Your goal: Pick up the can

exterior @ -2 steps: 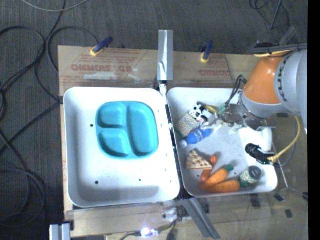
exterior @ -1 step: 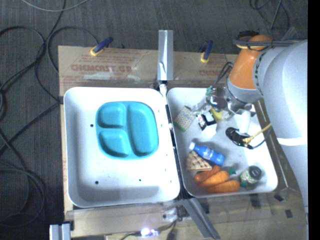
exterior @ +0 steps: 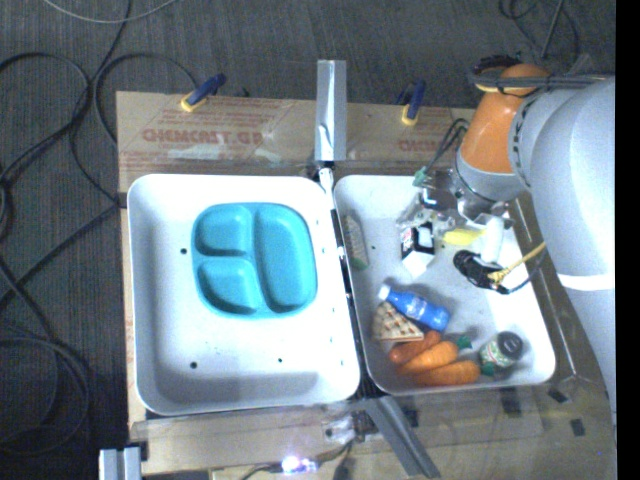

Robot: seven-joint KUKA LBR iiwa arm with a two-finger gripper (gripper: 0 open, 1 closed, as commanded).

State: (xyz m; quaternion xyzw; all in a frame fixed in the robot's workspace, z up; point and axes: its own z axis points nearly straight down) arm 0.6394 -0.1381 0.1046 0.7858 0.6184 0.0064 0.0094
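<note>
The can [exterior: 501, 351] is small, with a greenish side and a dark grey top. It stands in the front right corner of the right bin [exterior: 540, 368], next to the carrots. My gripper [exterior: 424, 230] hangs over the back half of the same bin, well behind the can and to its left. Nothing of the can is near the gripper. The grey arm with its orange band [exterior: 492, 138] reaches in from the right above it.
In the right bin lie a blue bottle [exterior: 414, 308], a waffle piece [exterior: 393, 323], two orange carrots [exterior: 436, 364] and a long grey-green item [exterior: 354, 241] by the left wall. The left bin [exterior: 160, 368] holds a blue divided plate [exterior: 254, 258].
</note>
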